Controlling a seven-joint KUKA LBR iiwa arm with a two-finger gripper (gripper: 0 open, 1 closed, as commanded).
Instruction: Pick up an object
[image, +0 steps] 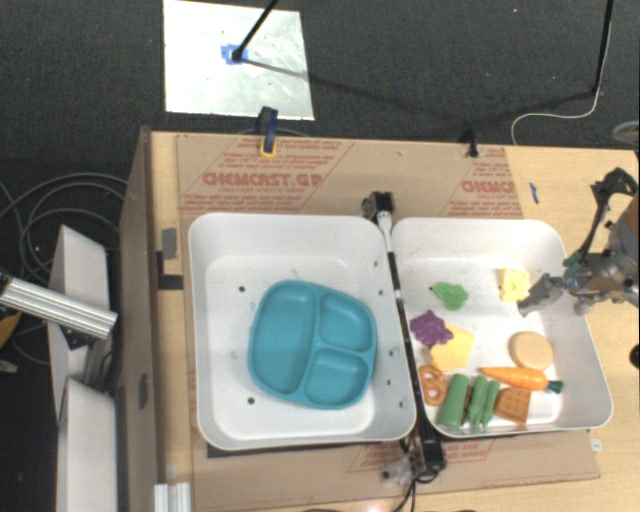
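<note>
Green pods (468, 400) and carrot (514, 378) below-left of hand (540, 294); cheese piece (513, 284) just beside it. Approach step. Hand state: cannot tell. Next: descend onto one item, close.

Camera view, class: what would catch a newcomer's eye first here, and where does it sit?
The teal divided plate stands out first, lying alone in the left bin. Next comes the bright cluster of toy food in the right bin, chiefly the orange carrot near the front. The end effector reaches in over that bin's right side.
</note>
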